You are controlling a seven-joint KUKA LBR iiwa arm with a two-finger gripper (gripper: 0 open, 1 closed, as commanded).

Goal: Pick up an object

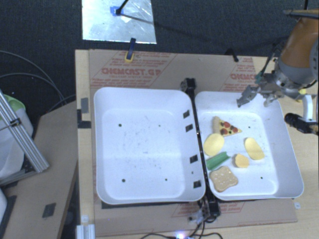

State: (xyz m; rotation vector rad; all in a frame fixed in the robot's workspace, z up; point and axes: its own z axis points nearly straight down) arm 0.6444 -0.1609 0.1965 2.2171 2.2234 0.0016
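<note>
right now i see the gripper (255,97) hanging over the far rim of the right bin (284,133), fingers spread apart with nothing between them and touching nothing i can make out. below it in that bin lie a pizza slice (225,126), a yellow disc (214,144), a green piece (217,160), a toast slice (224,179), and two small yellow pieces (253,148) near the middle. the arm is cut off at the frame's right edge. the left bin (107,103) sits beside it on the surface (149,68).
</note>
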